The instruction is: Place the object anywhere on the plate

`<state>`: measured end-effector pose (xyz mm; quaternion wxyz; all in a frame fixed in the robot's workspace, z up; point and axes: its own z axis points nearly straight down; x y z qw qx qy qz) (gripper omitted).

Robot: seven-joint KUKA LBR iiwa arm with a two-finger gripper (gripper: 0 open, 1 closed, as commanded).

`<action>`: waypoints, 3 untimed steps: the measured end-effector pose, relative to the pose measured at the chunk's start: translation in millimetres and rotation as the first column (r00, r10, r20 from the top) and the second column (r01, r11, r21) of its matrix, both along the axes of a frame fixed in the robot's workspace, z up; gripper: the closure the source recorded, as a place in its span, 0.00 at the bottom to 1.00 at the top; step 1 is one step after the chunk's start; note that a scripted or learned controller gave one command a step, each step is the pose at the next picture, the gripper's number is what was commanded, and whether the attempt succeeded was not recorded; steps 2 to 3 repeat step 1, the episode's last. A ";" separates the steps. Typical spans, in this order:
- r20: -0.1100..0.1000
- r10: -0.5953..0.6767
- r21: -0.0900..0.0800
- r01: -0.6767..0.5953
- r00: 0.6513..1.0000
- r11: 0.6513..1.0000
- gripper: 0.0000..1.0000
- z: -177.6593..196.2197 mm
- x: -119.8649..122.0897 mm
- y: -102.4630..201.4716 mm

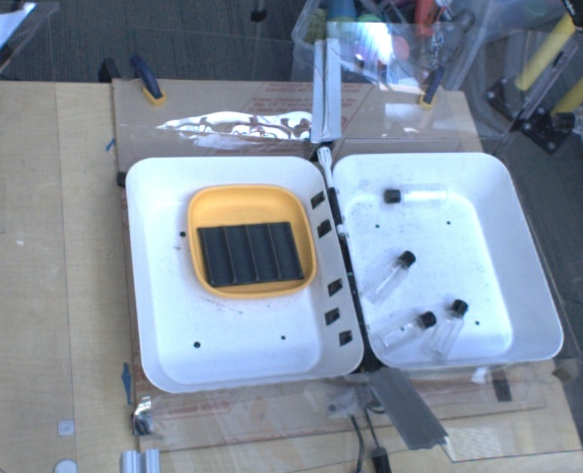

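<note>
Two shallow white bins side by side on the wooden desk [35,264]. In the left bin [163,304], a yellow plate [205,215] with rounded corners, set toward the far half of the bin. Flat on the plate, a black ribbed block [249,252], rectangular, with 4 raised strips running near to far, covering most of the plate's floor and lying inside its rim.

In the right bin [513,264], 4 clear vials with black caps, all lying on their sides. 1 vial [417,197] near the far wall, cap to the left. A 2nd vial [392,276] around the middle, tilted, cap toward the far right. 2 more close together at the near side: the left one [406,330] with its cap to the right, the right one [448,327] with its cap at the far end. All 4 well apart from the plate.

Along the seam between the bins, a row of small black tabs [329,259]. Beyond the left bin, a crumpled strip of foil [237,126] on brown board. At the far edge, a clear tub [400,18] of mixed coloured items.

Tool's state: impossible to tell.
</note>
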<state>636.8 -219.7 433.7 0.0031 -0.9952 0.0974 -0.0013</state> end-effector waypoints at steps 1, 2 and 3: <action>0.000 -0.003 0.000 0.003 1.000 1.000 1.00 0.1 11.7 -1.9; 0.000 -0.003 0.000 0.003 1.000 1.000 1.00 0.1 11.7 -1.9; 0.000 -0.003 0.000 0.003 1.000 1.000 1.00 0.1 11.7 -1.9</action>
